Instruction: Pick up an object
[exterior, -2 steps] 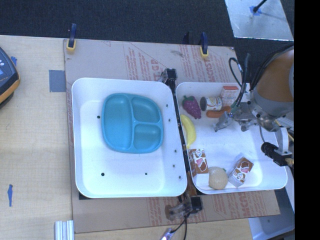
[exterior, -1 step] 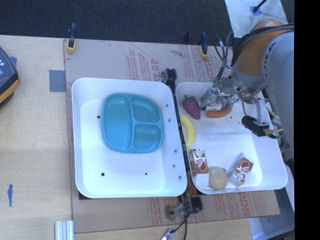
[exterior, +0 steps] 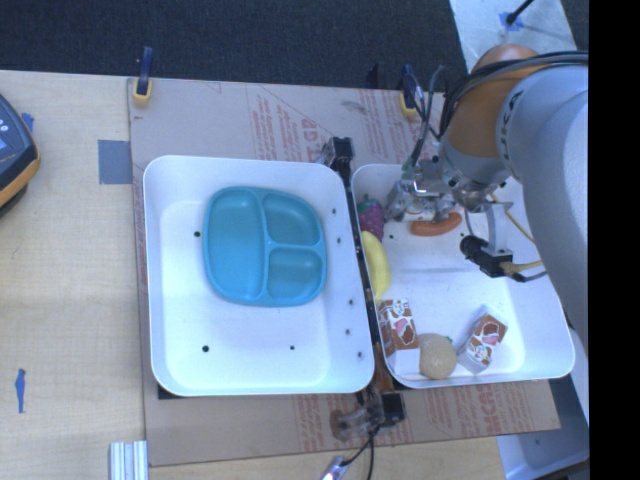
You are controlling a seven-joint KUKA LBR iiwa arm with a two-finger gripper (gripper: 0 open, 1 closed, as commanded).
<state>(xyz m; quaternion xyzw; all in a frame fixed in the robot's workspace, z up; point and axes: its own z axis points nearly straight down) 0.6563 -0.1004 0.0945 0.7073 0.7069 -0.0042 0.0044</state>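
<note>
Cartons [exterior: 483,340] bear unreadable brown print; fingers [exterior: 425,206] hover, spread state unclear.

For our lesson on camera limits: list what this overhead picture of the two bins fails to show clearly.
- Gripper: its fingertips blur into wrist hardware, camera view; open or shut is unreadable.
- Purple item: partly hidden by the gripper; its identity is unclear.
- Orange item: its top is covered by the gripper.
- Cartons: their print is too small to read.

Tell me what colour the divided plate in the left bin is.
The divided plate is light blue, seen in the camera view.
</note>
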